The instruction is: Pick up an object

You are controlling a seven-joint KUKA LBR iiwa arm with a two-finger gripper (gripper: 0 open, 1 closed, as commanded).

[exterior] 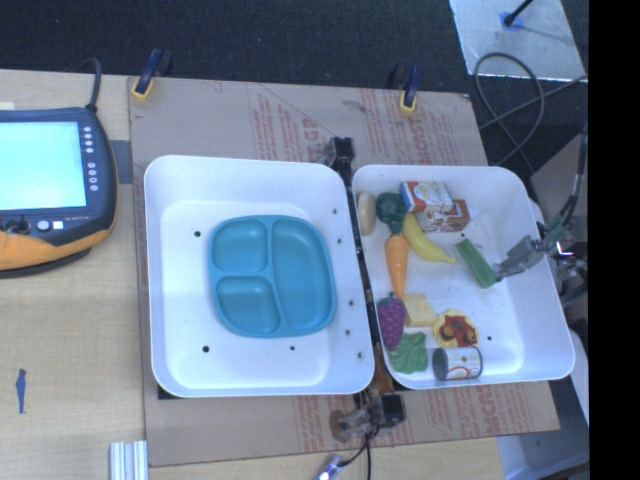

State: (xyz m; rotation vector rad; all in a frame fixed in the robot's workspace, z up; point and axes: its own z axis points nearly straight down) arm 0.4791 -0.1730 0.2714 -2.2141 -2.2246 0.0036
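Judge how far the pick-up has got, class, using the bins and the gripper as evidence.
Done: the gripper has reached the right bin, beside the green cucumber. In hand: nothing is visibly lifted; carrot, banana and can lie in the bin. Left: grasping and raising an object.

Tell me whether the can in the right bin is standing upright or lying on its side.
On its side. The can shows its labelled wall lengthwise, one round end facing left, near the front rim of the right bin.

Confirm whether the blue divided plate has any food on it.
No: the blue divided plate in the left bin is bare, while the toy foods lie in the right bin.
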